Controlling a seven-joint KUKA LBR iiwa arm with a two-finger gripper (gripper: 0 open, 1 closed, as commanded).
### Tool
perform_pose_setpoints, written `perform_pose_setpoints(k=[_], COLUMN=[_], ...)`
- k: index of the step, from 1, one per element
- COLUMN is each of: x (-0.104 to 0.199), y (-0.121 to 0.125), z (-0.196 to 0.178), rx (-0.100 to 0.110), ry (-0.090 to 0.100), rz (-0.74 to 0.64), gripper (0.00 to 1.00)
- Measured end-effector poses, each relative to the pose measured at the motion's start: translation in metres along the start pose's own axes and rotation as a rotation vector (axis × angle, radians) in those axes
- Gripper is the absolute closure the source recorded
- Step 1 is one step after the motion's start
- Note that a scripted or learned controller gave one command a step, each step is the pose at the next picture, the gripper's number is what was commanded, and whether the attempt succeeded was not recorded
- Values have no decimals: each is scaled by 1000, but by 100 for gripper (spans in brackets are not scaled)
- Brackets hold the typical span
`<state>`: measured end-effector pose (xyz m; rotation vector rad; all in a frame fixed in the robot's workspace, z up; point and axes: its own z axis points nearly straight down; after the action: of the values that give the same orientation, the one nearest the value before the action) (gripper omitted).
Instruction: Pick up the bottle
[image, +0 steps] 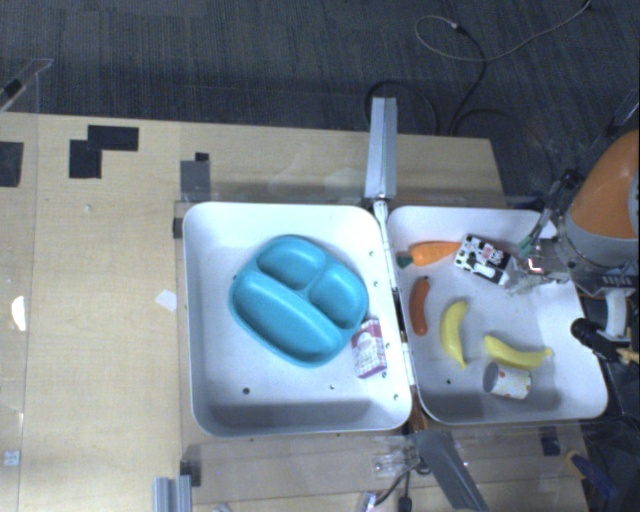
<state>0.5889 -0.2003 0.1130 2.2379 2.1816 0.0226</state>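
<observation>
Bottle (369, 348) lying in left bin (215, 300), touching blue plate (298, 297)

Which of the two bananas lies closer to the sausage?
The left banana, curved upright beside the sausage; the other banana lies flatter, farther right above the cup.

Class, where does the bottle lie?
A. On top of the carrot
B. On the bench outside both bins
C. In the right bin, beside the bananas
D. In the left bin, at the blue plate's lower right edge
D: the bottle lies in the left bin, against the blue plate's lower right edge.
</observation>
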Motion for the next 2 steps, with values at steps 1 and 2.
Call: perform_pose_setpoints(k=[1, 2], x=[0, 15], y=[0, 66], z=[0, -1], rx=[0, 46], ry=[0, 1], rz=[0, 2], gripper=[0, 0])
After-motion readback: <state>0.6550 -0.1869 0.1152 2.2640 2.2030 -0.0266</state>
